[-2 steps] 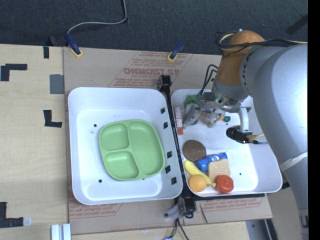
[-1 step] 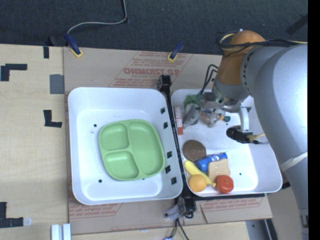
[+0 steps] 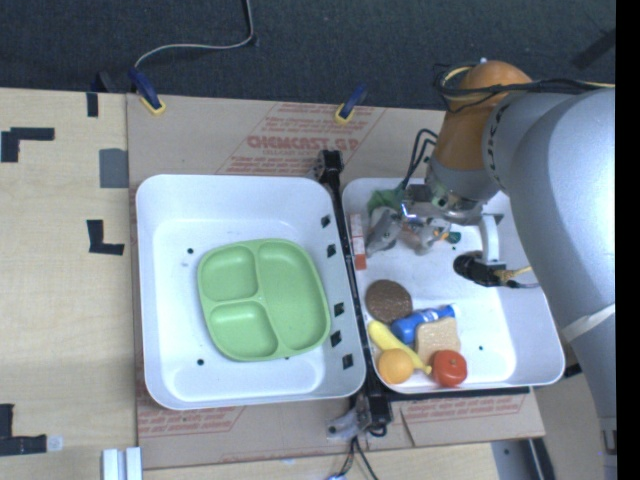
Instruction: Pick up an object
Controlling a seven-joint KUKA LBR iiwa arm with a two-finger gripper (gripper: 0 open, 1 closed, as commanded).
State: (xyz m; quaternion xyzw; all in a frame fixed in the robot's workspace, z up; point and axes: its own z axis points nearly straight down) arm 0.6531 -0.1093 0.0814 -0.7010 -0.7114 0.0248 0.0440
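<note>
One arm reaches down into the right bin (image 3: 520, 348), gripper (image 3: 412, 230) low.

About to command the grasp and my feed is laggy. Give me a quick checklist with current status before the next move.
1. Gripper over the right bin, not the left: ok.
2. Finger state readable: cannot tell, the wrist blocks the view.
3. Target under the gripper identified: cannot tell; something green lies beside it, shape unclear.
4. Spare targets available: ok. Brown disc, banana, orange, tomato, blue item and tan slice sit clustered at the bin's near end.
5. Green divided plate in the left bin, away from the arm: ok.
6. Anything held now: cannot tell.
</note>
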